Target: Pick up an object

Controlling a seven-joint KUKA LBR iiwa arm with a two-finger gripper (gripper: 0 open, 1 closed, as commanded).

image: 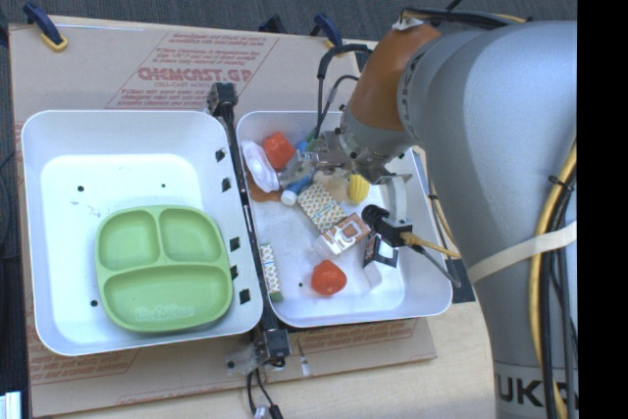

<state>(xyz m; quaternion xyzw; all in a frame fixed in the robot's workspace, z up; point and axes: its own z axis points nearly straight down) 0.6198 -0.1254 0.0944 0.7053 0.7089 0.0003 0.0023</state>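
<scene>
divided plate [164,268] lies in the left bin [39,211]; small clutter [319,211] fills the right bin [417,294].

A robotics lab. The arm [491,142] hangs over two bins [59,240]. Beneath them, clamped cardboard [196,74] and cables [549,240].

R bin [294,309] cluttered, L bin's plate [162,267] central

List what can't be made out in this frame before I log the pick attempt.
- Pincer: in the camera view the wrist covers its tips, so its state and any contact are unreadable.
- Right bin: the arm covers its far right corner.
- Small items under the wrist: overlapping and too small to identify.
- Box: printing too small to read.
</scene>
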